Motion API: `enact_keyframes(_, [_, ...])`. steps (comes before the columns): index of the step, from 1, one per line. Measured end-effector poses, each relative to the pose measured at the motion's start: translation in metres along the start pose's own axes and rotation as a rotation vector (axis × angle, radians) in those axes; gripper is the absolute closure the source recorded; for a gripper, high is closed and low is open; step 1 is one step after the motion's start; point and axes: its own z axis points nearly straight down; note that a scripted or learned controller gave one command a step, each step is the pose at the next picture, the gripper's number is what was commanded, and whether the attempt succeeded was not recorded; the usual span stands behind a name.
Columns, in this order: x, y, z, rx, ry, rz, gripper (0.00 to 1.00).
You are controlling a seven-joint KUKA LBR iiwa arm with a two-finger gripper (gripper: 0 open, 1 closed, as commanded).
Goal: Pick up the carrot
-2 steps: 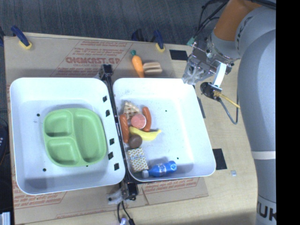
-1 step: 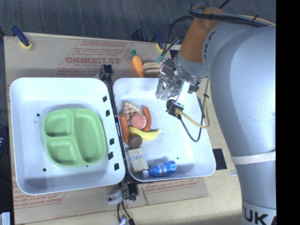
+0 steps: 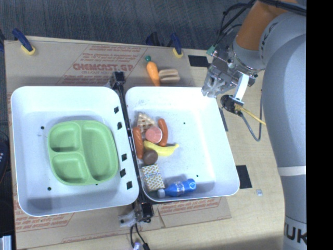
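A: Where's the carrot?
B: On the cardboard behind the right bin, well left of the gripper, beside a bun.
A: Gripper state?
B: Can't tell.
A: Writing?
B: "CHEMCAST" on the cardboard.

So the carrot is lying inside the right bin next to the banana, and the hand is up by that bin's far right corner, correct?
Not quite. The camera view shows the carrot outside both bins, on the cardboard behind them beside a small bun-like item. The banana is inside the right bin, and the hand is by that bin's far right corner.
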Motion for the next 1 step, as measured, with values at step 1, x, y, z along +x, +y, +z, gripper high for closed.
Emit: enact_keyframes(1, [0.0346, -0.0411, 0.0493, 0.004, 0.000, 0.185, 1.00])
